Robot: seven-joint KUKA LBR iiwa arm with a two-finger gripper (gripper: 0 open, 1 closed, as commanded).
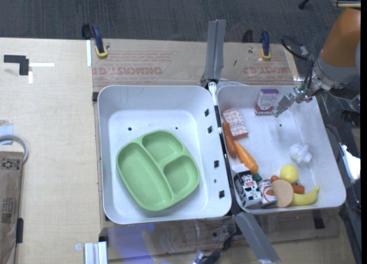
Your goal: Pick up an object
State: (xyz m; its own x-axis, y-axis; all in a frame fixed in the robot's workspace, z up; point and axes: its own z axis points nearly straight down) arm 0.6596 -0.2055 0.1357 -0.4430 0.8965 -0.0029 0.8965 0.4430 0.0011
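Pouch [267, 101] near far rim | gripper [285, 107] just beside it

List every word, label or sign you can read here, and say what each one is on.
Red print on the cardboard sheet behind the bins: upside down and too blurred to read.
Recycling sign on the brown paper bag: its words too small.
Purple packet: label unreadable.
Pink packet: print unreadable.
Black-and-white carton: markings illegible.
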